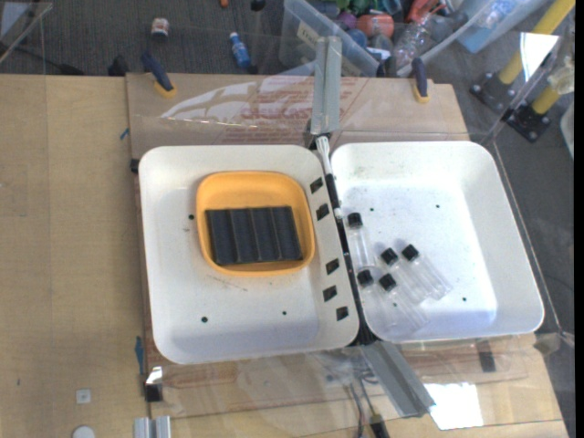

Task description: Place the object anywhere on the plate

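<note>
Lying flat on the orange plate [256, 190] in the left bin [173, 318] is a dark ribbed block [254, 234]; clear black-capped vials [392, 267] sit at 3 o'clock in the right bin [474, 199].

Matt ribbed black block [254, 235] on glossy orange plastic plate [212, 197].

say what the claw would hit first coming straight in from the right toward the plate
Likely the clear black-capped bottles lying in the right bin, if it travels low; its height is unclear.
</note>
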`<state>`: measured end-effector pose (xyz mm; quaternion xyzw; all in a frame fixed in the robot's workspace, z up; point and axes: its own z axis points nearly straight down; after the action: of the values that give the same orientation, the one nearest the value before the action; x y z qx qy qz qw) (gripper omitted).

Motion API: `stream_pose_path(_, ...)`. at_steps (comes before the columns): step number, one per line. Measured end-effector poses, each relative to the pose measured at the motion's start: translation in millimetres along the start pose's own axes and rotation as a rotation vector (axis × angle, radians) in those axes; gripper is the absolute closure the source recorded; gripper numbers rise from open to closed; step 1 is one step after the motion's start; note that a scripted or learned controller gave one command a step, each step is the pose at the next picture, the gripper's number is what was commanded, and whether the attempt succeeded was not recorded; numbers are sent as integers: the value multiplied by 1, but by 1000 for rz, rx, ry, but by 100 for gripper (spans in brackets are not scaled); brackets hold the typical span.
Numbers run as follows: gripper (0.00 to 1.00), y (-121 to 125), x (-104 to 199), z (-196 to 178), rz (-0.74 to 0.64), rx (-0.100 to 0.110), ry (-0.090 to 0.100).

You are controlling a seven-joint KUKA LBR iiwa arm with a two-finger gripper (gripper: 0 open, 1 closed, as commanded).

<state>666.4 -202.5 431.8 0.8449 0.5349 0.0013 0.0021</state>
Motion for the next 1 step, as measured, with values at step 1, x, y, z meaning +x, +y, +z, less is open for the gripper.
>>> stream_pose_path(1, 100, 2, -2, -5, -271, -2, 0)
